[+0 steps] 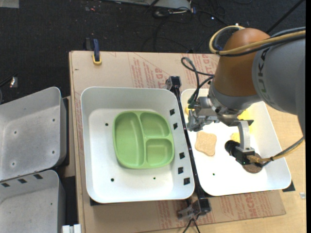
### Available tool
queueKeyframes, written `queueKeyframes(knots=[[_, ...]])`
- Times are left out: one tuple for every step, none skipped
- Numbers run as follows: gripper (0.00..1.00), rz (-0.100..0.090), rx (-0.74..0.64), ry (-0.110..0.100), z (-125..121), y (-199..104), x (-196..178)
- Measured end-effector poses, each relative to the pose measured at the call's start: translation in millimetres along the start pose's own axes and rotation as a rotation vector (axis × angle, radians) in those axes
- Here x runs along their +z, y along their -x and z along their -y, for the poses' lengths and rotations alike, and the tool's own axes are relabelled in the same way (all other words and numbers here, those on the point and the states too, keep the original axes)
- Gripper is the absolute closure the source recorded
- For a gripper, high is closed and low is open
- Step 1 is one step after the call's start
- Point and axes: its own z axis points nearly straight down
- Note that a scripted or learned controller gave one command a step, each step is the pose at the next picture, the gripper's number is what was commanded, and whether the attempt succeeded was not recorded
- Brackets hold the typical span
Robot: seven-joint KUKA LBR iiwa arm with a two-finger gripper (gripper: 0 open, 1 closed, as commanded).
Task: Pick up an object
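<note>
The gripper (198, 114) is held low over the right bin (272, 176), beside a toast slice (206, 143); whether it is closed cannot be told.

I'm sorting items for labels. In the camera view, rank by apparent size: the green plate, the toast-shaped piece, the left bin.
1. Left bin
2. Green plate
3. Toast-shaped piece

The gaps are plain, so nearness to the camera does not change the order.
</note>
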Motion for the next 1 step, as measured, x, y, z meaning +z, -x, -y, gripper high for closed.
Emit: queueKeyframes(knots=[[1.0,0.0,0.0,0.001,9.2,-42.1,1.6]])
